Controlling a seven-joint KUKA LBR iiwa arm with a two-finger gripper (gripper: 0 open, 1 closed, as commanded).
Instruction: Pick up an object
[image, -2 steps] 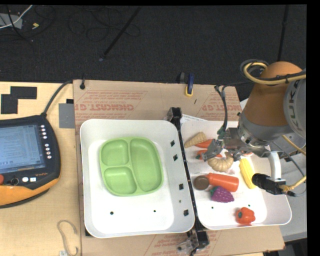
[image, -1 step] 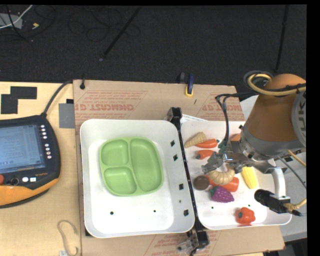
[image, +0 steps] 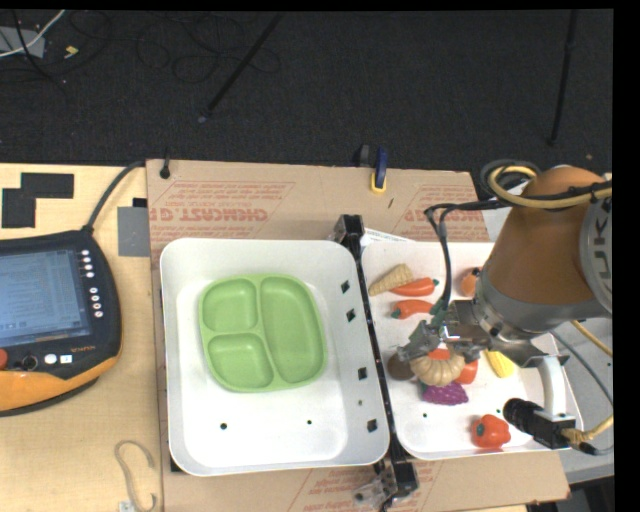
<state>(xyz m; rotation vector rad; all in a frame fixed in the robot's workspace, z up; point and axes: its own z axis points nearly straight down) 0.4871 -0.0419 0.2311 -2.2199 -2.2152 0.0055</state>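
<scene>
A: While the gripper (image: 432, 345) hung low in the right bin (image: 440, 440), which step was in hand?

B: The approach, by my judgement; its dark fingers sat just above the tan ridged gourd (image: 441, 370), and whether they were spread or closed could not be made out; nothing was seen between them.

A: What did the next move call for?

B: A settled descent onto one item; the purple grapes (image: 446, 394), an orange carrot (image: 413, 288), a cream cone (image: 390, 279) and a red pepper (image: 490, 430) crowded near, so a clean single grasp was needed; the green divided tray (image: 262, 333) lay in the left bin (image: 185, 420).

A: Any legible writing?

B: Red print on the cardboard (image: 215, 212), upside down and not readable with certainty; the pendant screen (image: 38, 296) was too small to read.
</scene>
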